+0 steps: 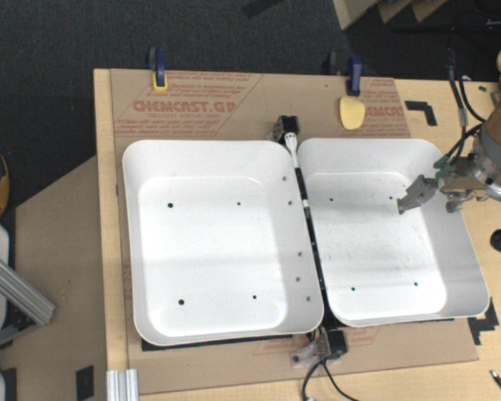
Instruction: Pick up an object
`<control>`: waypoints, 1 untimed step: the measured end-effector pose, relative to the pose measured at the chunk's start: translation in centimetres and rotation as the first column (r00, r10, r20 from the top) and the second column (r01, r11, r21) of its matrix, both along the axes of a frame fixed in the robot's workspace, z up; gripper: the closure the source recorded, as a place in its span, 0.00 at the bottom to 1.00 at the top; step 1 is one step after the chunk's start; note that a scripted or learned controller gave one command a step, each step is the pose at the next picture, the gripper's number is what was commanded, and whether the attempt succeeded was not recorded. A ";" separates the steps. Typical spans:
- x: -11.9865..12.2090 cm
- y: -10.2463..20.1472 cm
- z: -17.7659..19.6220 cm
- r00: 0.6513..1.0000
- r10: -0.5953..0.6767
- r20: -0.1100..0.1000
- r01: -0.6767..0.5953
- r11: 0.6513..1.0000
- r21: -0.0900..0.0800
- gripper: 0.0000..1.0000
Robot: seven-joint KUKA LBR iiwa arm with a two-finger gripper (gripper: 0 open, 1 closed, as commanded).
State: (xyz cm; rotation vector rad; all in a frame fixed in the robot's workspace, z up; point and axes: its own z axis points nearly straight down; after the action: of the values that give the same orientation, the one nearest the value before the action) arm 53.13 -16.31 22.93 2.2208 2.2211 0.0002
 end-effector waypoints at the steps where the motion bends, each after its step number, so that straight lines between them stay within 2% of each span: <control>1: -1.9 3.8 14.5 1.000 0.005 0.019 -0.005 1.000 -0.002 0.00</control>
State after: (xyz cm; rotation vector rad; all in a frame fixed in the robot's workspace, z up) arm 51.23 -12.55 37.45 2.2045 2.2165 0.0181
